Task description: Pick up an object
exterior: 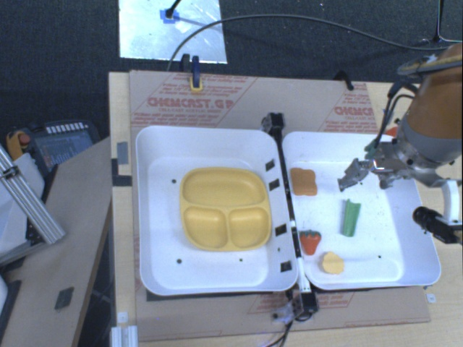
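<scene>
Camera view: gripper (352, 176) hovers above the right bin (412, 277), finger state indeterminate, holding nothing visible. Green block (351, 217) lies just below it; centre over the block, align across its narrow width, then descend.

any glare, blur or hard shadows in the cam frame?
Camera view: glare washes out the metal plate at top; the white bins read bright but keep detail; gripper and arm look slightly soft; the green piece and yellow tray are sharp, with soft, faint shadows.
</scene>
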`<state>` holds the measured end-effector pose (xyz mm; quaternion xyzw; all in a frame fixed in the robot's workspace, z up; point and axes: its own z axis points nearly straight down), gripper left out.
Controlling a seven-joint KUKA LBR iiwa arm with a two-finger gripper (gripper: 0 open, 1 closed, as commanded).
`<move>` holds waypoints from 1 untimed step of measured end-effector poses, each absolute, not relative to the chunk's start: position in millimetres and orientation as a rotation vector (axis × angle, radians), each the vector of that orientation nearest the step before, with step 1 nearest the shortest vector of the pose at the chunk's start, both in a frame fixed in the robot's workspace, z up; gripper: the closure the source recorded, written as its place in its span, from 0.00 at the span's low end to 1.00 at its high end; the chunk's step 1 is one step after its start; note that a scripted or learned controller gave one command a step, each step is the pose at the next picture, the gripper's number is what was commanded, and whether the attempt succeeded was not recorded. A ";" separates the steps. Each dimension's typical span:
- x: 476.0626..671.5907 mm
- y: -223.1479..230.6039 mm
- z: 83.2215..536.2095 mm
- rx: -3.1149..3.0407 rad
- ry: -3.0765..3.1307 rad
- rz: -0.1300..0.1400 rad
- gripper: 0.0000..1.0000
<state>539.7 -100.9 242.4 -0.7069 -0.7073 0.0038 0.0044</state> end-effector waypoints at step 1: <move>542.0 -100.7 249.2 -2.220 -2.226 -0.002 0.00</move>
